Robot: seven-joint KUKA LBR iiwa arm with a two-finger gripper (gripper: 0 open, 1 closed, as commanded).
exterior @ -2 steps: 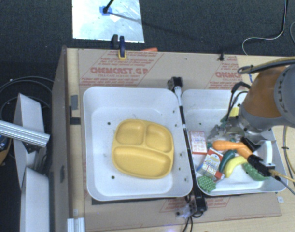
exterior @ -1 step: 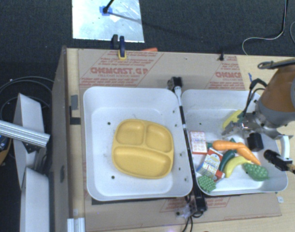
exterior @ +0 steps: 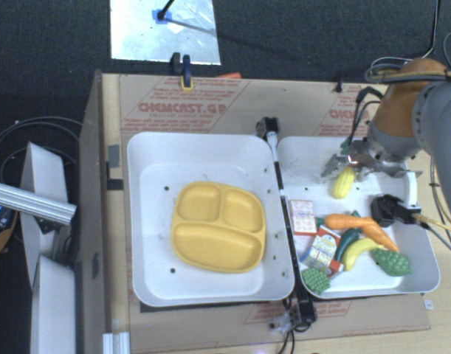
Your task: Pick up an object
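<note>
**Gripper hanging over a yellow toy in the right-hand bin**

The cardboard-covered bench (exterior: 210,98) is carrying two shallow white bins side by side. The bin on the view's left (exterior: 151,161) is holding a yellow divided plate (exterior: 218,226), which is lying flat near its middle. The bin on the view's right (exterior: 306,161) is holding a cluster of toy food, most of it crowding the near half.

The grey arm (exterior: 435,120) is reaching in from the right with its orange band showing above the wrist. The gripper (exterior: 348,164) is hanging low over the far part of the right-hand bin. A small yellow toy (exterior: 342,186) is lying just below it, its upper end reaching up to the gripper and well apart from the other toys. From this angle I cannot tell how far the gripper is open or whether it has hold of the toy.

Nearer the camera, an orange carrot (exterior: 354,221) is lying across the bin above a yellow-green banana (exterior: 358,249). A green piece (exterior: 391,262) is sitting at the right end. Two small printed cartons (exterior: 302,217) are lying beside the divider, and another green piece (exterior: 316,279) is resting by the near wall.
</note>
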